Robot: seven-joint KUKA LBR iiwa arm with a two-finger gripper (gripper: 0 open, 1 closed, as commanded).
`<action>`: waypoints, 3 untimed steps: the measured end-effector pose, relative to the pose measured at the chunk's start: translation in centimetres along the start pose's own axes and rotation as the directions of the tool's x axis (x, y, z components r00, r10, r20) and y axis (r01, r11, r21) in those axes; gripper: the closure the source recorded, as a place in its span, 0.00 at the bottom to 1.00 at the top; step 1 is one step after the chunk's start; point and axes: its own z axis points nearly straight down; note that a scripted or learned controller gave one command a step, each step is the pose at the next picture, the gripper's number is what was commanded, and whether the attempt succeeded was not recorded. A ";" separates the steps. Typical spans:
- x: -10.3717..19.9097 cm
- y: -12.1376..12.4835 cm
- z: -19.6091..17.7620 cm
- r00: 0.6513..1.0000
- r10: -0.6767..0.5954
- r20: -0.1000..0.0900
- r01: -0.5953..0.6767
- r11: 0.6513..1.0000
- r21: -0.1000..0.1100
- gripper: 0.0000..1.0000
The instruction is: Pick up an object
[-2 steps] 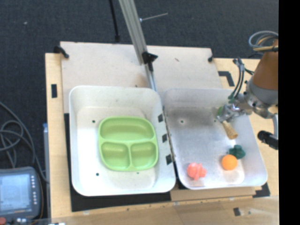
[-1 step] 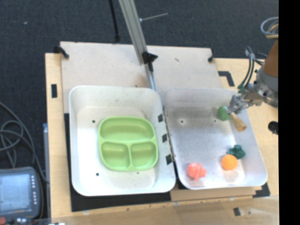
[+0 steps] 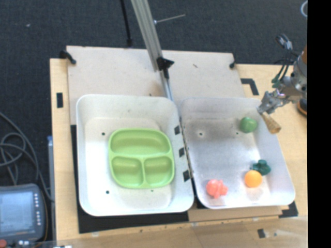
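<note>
Reaching in over the far right corner of the right bin (image 3: 194, 138), the gripper (image 3: 271, 105) was seen cut off by the frame edge; whether it was parted or closed could not be told; a tan piece at its tip was too blurred to identify. Inside that bin, a green ball (image 3: 248, 124) lay nearest the gripper; an orange ball (image 3: 253, 179), a dark green object (image 3: 261, 166) and a red object (image 3: 216, 188) lay along the near side. A green divided tray (image 3: 140, 157) sat in the left bin (image 3: 90, 138).
</note>
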 end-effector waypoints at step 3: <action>16.0 0.7 1.4 1.000 -0.003 -0.005 0.003 1.000 0.005 1.00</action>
